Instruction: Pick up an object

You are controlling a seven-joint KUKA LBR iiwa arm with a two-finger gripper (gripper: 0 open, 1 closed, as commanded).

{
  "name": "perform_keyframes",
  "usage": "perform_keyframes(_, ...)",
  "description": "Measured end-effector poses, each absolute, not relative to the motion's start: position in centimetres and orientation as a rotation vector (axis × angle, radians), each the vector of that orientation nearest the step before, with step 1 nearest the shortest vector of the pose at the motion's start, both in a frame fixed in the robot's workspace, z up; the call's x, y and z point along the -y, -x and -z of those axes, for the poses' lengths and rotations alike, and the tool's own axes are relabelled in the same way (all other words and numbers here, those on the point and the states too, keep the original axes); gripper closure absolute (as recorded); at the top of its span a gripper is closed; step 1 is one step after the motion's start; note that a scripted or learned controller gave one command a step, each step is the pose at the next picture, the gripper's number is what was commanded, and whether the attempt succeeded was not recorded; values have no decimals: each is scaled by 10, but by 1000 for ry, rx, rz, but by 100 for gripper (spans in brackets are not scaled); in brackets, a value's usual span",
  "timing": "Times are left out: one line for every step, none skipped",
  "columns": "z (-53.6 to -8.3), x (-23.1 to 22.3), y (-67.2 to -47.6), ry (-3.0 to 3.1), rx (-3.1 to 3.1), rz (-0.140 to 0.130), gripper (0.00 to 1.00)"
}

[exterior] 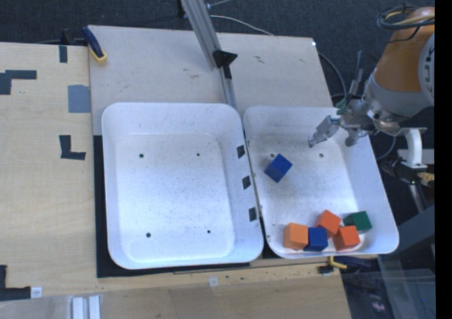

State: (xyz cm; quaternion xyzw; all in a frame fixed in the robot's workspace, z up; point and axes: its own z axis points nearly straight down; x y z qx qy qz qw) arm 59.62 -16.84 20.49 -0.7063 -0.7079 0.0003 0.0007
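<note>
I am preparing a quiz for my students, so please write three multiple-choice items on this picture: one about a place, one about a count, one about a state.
1. Where does the lone blue cube lie?
A. in the left bin
B. in the right bin, near its middle
C. on the bench outside the bins

2. How many orange cubes lie in the right bin?
A. one
B. three
C. five

3. What is between the fingers of the pincer?
A. nothing
B. the green cube
C. an orange cube

Answers:
1. B: it sits apart from the cluster at that bin's near edge.
2. B: three orange cubes sit in the cluster.
3. A: the pincer hangs over the bin's far part, with no cube in it.
</note>
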Motion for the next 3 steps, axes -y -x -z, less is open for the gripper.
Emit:
perform_keyframes(-131, 102, -589, 2208, 2222, -6, 0)
perform_keyframes(-89, 93, -591, 2217, 2220, -5, 0)
perform_keyframes(-101, 94, -591, 2218, 2220, -4, 100)
